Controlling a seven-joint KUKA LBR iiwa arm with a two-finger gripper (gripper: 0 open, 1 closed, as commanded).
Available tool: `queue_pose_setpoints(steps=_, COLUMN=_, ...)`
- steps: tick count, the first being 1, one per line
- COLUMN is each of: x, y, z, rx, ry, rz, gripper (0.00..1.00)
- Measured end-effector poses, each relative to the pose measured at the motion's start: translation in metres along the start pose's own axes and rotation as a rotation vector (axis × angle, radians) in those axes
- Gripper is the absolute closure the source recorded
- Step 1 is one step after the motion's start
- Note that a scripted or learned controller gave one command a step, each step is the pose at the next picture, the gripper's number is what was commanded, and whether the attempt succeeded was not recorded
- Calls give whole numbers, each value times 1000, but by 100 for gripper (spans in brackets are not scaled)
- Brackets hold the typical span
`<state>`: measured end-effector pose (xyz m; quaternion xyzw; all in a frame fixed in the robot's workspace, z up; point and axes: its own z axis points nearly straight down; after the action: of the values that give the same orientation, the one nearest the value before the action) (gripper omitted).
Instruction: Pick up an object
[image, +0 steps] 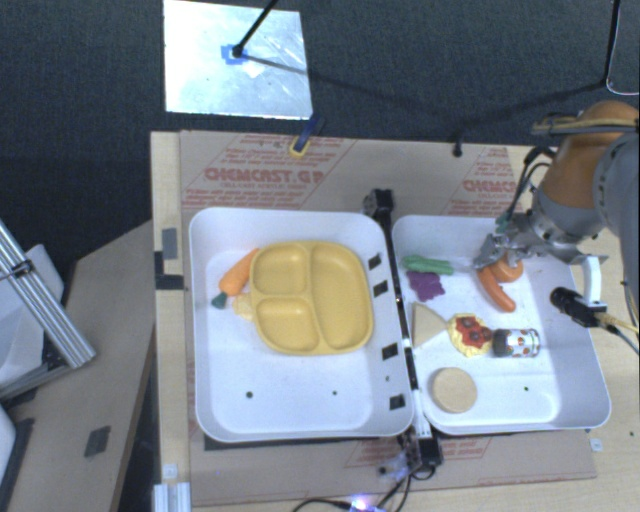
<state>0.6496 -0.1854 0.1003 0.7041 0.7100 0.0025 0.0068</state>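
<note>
Round cookie (453, 389): lying well below and left of the gripper.
Pizza slice (470, 334): sitting between cookie and gripper.
Can (516, 343): lying just right of the pizza.
Hot dog (497, 284): lying directly beneath the fingertips, touching them.
Gripper (497, 254): hovering low over the right bin (590, 395); finger spacing cannot be told.
Yellow tray (305, 297): resting far left.

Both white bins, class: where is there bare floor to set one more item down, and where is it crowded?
Left bin: bare floor along the near edge, below the yellow divided plate; the carrot takes its far-left side. Right bin: bare at the near-right corner, beyond the round cracker and small can. Crowded mid-bin, and near the end effector over the sausage.
</note>
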Motion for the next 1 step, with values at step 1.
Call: queue_pose_setpoints(steps=1, x=4, y=5, z=-64, rx=5, ry=4, rz=3, gripper=100)
